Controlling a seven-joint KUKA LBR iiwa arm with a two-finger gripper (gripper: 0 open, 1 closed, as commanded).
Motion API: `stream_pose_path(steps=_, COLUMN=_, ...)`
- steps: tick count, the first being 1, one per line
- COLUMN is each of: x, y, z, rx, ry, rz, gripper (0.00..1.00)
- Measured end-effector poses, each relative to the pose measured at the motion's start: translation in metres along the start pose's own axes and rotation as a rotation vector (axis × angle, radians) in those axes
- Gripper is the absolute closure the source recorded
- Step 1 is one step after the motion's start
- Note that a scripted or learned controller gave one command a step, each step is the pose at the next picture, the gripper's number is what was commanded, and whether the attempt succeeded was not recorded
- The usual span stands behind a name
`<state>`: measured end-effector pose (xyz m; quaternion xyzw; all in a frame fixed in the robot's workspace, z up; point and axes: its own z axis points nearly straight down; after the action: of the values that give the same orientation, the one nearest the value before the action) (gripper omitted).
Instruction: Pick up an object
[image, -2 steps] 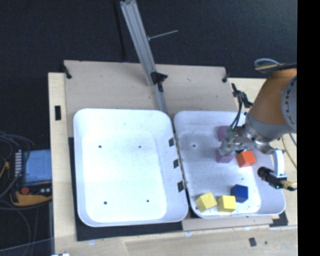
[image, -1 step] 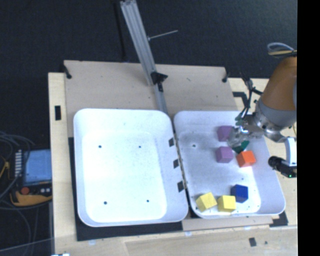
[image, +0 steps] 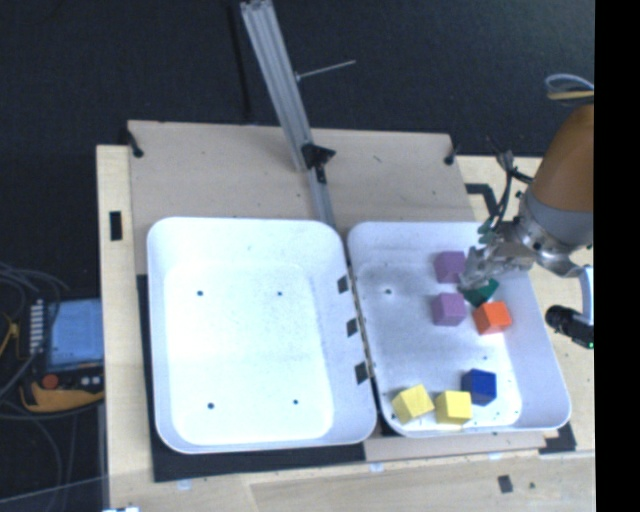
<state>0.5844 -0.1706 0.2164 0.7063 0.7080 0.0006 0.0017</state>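
We see the tool (image: 480, 275) low in the right bin (image: 400, 250), near its upper right part, w/ the grey arm (image: 560, 215) coming in from the right edge and its orange band above the wrist. Tool state: we can't tell, the tip is small and blurred. Right at the tip sits a green block (image: 484, 291), partly hidden under the tool; we can't say if it's between anything or just beneath. Touching or just beside the green one, to its lower right, is an orange block (image: 492, 318). Just left of the tip, an upper purple block (image: 449, 266); below that, a 2nd purple block (image: 449, 308), close to the green one. Further toward the near rim: a blue block (image: 480, 385), and near it 2 yellow blocks, one (image: 412, 403) to the left and one (image: 454, 406) just beside it, almost touching. All blocks lie on the bin floor, as far as we can tell. The left bin (image: 250, 330) sits side by side w/ the right one, rims touching at the clips. Both rest on the desk (image: 230, 170). A slanted metal rail (image: 285, 95) crosses from the top toward the bins' shared edge. Off the desk's left, a blue box (image: 75, 330) w/ cables.
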Motion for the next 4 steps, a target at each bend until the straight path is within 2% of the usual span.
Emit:
stream_pose_path(steps=2, x=0.089, y=0.023, z=-0.018, rx=0.001, ry=0.002, rz=-0.005, gripper=1.00)
stream_pose_path(steps=4, x=0.201, y=0.038, z=-0.033, rx=0.001, ry=0.003, rz=-0.006, gripper=1.00)
